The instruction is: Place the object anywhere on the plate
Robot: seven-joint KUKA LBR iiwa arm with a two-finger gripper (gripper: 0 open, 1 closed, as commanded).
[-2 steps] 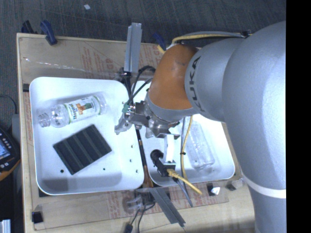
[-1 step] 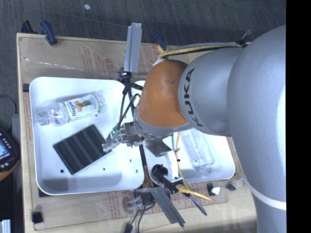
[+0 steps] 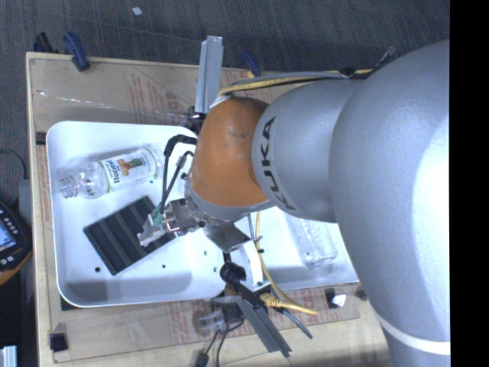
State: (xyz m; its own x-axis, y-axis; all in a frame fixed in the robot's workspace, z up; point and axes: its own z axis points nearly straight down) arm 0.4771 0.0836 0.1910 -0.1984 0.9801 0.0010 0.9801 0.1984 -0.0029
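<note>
1. A pale bench stands on a dark carpeted floor. Two blue clamps grip its far edge, one near the left corner and one further right.
2. The grey arm comes in from the right and covers much of the bench. Its orange band hangs over the gap between the bins.
3. The gripper is low in the left bin, at the right end of a black slab. It appears to touch that end. The wrist hides its tips, so I cannot tell whether it is spread or pressed together, or whether it pinches the slab.
4. Count of bins: two, both white and shallow. The left one is in plain sight. The right bin lies mostly under the arm.
5. The left bin holds two things. One is the ridged slab, lying flat and slanted in the near half. The other is a clear bottle with a white label, lying on its side in the far half, cap end to the left. The two are close but apart.
6. The right bin shows one clear plastic item, partly hidden by the arm. I cannot tell what it is.
</note>
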